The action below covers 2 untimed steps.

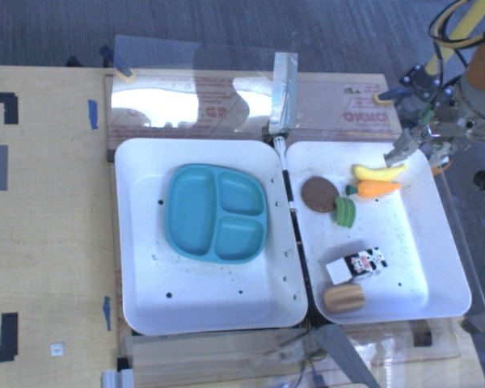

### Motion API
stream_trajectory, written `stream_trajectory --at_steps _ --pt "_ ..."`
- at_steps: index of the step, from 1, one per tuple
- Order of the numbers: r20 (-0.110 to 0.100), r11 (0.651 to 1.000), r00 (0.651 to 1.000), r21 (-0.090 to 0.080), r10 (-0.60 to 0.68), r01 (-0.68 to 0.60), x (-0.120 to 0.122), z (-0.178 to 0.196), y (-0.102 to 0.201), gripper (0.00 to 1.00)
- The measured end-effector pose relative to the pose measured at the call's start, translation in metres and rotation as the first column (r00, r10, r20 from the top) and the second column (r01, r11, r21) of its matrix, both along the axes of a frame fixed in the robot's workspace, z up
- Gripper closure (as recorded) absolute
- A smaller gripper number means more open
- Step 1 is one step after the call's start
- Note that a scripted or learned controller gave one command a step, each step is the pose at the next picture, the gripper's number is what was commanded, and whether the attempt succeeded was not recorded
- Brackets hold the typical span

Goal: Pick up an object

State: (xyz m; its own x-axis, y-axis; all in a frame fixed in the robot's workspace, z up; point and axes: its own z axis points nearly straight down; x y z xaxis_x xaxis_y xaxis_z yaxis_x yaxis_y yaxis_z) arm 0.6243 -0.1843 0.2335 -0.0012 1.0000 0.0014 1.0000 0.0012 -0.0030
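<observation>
Seen from above, two shallow white bins sit side by side on a wooden tabletop. The left bin holds a blue divided plate. The right bin holds a yellow banana, an orange carrot, a brown disc, a small green vegetable, a black-and-white cow-patterned carton and a tan bread roll. The claw hovers at that bin's upper right corner, just above the banana; whether it is released or clenched cannot be told.

The banana and carrot lie touching near the bin wall, so a grab there may likely catch both, or strike the rim. Red mirrored lettering on the clear panels behind the bins is too blurred to read.
</observation>
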Motion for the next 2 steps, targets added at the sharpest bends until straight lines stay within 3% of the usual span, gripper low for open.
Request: stream_trajectory --at_steps 1,2 --pt "-0.007 0.988 0.988 0.000 -0.153 0.153 -0.015 -0.097 0.065 0.00" --pt "0.010 0.999 0.999 -0.001 0.041 -0.041 -0.009 -0.143 0.073 0.00"
